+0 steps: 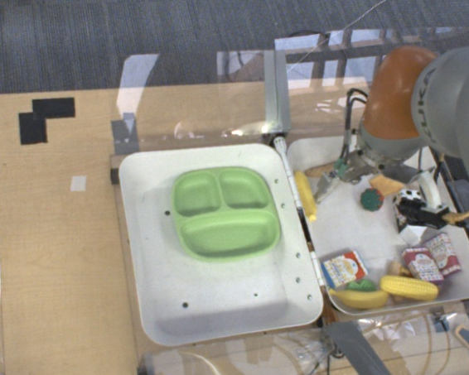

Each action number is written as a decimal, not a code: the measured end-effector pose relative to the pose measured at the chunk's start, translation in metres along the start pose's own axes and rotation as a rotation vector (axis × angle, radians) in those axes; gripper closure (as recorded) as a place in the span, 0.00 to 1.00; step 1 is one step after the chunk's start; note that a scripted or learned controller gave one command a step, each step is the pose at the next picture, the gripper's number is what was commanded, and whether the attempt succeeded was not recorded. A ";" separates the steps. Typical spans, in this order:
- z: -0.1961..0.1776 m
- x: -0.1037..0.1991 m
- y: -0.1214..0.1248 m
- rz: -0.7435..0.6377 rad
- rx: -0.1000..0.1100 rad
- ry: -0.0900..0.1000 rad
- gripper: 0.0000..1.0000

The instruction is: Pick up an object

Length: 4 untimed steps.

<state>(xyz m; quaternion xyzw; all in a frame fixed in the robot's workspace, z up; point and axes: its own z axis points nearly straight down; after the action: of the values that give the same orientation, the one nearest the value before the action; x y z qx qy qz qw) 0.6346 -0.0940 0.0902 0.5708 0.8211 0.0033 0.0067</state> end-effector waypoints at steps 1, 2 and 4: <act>-0.045 -0.112 -0.002 -0.109 0.003 0.001 0.00; 0.001 -0.107 -0.031 -0.335 0.002 0.001 0.00; -0.012 -0.067 -0.031 0.078 -0.005 -0.001 1.00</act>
<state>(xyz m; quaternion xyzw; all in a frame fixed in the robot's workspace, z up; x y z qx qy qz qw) 0.6290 -0.1679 0.1024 0.6025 0.7981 0.0055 0.0085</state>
